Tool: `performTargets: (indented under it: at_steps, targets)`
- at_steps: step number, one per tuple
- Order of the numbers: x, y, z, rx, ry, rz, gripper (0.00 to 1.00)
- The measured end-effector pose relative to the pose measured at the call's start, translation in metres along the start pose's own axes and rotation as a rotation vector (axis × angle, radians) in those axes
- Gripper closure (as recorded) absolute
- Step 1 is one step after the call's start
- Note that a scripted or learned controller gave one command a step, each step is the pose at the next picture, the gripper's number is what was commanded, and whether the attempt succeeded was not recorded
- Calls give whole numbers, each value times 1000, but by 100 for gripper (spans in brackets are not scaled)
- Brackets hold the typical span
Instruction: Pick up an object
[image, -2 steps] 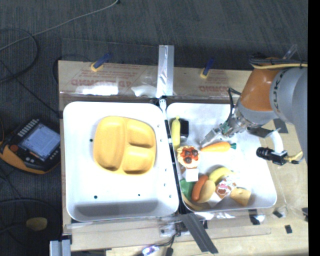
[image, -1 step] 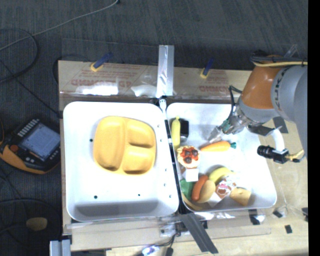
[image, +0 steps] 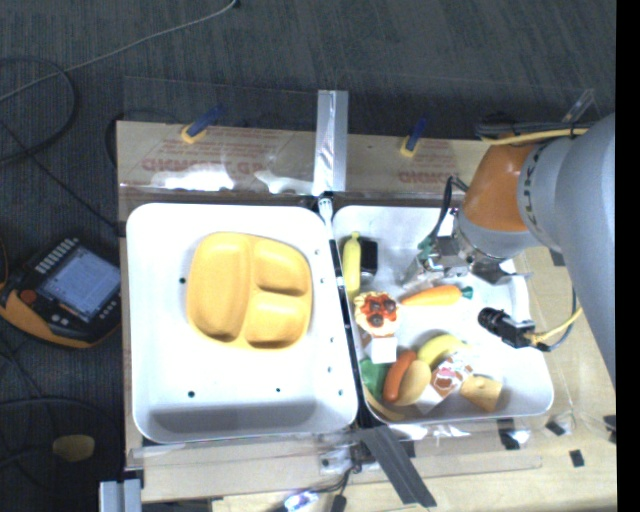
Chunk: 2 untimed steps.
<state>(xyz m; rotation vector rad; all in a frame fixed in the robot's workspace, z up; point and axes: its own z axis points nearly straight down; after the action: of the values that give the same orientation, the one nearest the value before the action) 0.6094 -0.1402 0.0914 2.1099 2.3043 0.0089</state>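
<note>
**Arm low over the right bin**

While the gripper (image: 436, 262) hangs near the right bin's (image: 530, 395) far edge — finger state I cannot tell — a toy carrot (image: 432, 296) lies just beside it; the left bin (image: 150, 400) carries a yellow tray (image: 248, 288).

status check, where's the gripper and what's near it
Gripper low in right bin, fingers unclear. Carrot just below it, not held. Banana and other toy food crowd close by.
</note>
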Motion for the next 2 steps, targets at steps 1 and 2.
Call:
performTargets:
  at_steps: [1,2]
  targets:
    - [1,-1,2,2,1,0,0]
    - [-6,-33,1,2,3,-18,0]
